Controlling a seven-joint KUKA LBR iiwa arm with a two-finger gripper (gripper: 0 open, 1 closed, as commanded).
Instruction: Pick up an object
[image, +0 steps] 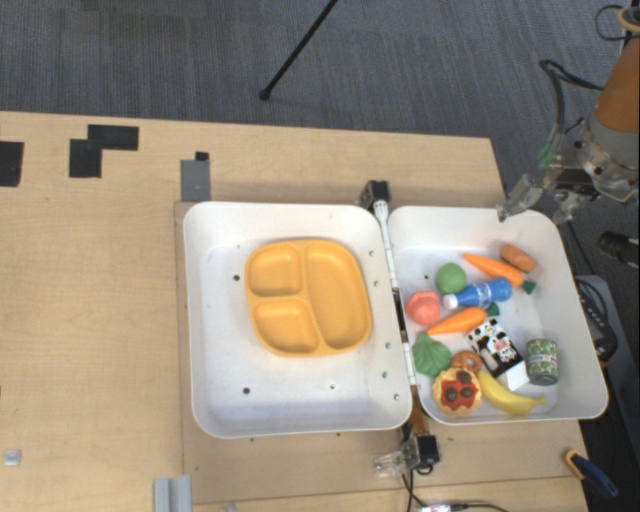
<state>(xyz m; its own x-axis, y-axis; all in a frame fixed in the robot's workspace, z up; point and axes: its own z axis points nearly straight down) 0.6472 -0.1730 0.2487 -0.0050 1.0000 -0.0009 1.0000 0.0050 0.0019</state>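
Observation:
The right bin (560, 250) holds a heap of toy food: two carrots (495, 268) (456, 321), a blue bottle (479, 294), a green ball (451, 277), a pink ball (422, 306), a sausage (518, 257), a banana (509, 395), a small green can (542, 361), a cow-patterned carton (496, 350), a green leaf piece (431, 354) and a pizza-like piece (458, 390). My gripper (545, 193) hangs above the bin's far right corner, fingers spread, nothing between them.
The left bin (215, 300) holds a yellow divided plate (304, 297). A black clamp (376, 192) sits between the bins at the back. Cables lie on the floor at right. Bare wooden bench lies left of the bins.

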